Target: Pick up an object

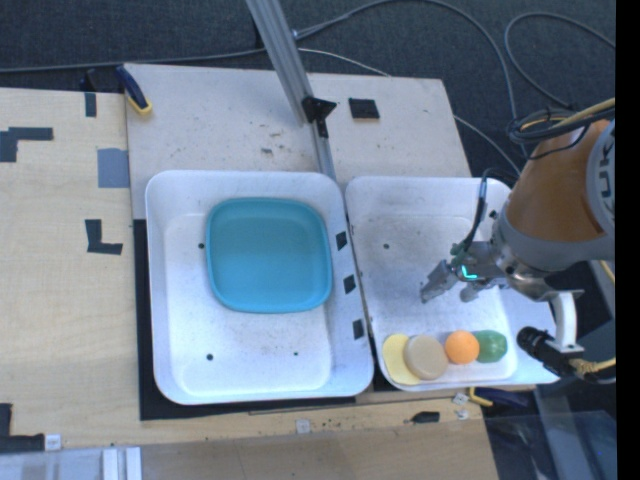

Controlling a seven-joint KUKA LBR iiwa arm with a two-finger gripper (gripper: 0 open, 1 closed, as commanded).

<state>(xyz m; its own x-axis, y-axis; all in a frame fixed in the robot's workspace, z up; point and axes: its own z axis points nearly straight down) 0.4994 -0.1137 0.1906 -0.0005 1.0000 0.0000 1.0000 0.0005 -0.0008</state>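
My gripper [437, 284] hangs over the middle of the right bin [400, 218], its grey fingers pointing left and down, with nothing between them. Along that bin's front edge lie a yellow flat piece [395, 356], a beige round object [426, 356] partly on top of it, an orange ball [461, 347] and a green object [491, 345]. These sit below and slightly right of the gripper, apart from it. A blue square plate [269, 254] lies in the left bin [180, 368].
A grey metal pole [290, 63] slants down from the top to the divide between the bins. Black cables [480, 38] trail over the dark floor at the back right. A yellow-handled tool [135, 93] lies on the bench at the back left.
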